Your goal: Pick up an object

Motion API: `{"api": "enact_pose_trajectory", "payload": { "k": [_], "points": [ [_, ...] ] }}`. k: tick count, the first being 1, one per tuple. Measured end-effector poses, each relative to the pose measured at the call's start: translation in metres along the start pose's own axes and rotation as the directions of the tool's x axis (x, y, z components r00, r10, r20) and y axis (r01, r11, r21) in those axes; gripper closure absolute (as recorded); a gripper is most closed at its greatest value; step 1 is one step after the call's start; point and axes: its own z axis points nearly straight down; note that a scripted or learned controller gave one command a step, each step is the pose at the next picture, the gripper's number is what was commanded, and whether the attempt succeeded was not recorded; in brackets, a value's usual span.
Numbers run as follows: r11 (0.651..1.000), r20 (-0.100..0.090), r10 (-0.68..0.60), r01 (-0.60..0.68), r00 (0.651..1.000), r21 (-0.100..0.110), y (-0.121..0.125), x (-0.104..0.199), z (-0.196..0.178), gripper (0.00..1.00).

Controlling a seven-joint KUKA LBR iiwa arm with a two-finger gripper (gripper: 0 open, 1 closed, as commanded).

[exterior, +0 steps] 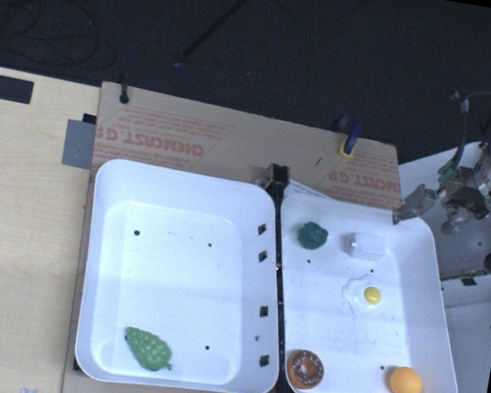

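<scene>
Hovering gripper [432, 203] beside right bin's [442, 282] far corner.

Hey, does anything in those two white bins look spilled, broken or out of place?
Nothing stands out. The green bunch lies alone in the left bin. The right bin holds a dark green lump, fried egg, donut and orange ball, all intact.

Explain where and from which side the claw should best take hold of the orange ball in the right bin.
Grip the orange ball across its middle, coming straight down from above. It is round, so any width suits, but it lies in the near right corner, close to the bin wall; a side approach would likely hit the rim. Setting the claw along that wall seems safest.
</scene>
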Motion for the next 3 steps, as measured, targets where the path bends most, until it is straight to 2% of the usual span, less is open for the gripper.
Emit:
{"api": "enact_pose_trajectory", "payload": {
  "k": [1, 2, 3],
  "points": [
    [1.000, 0.000, -0.005, 0.005, 1.000, -0.007, 0.008, 0.047, -0.089, 0.00],
    [1.000, -0.001, -0.004, 0.004, 1.000, -0.008, -0.053, 0.094, -0.177, 0.00],
    [1.000, -0.001, -0.002, 0.002, 1.000, -0.002, -0.111, 0.114, -0.226, 0.00]
  ]
}}
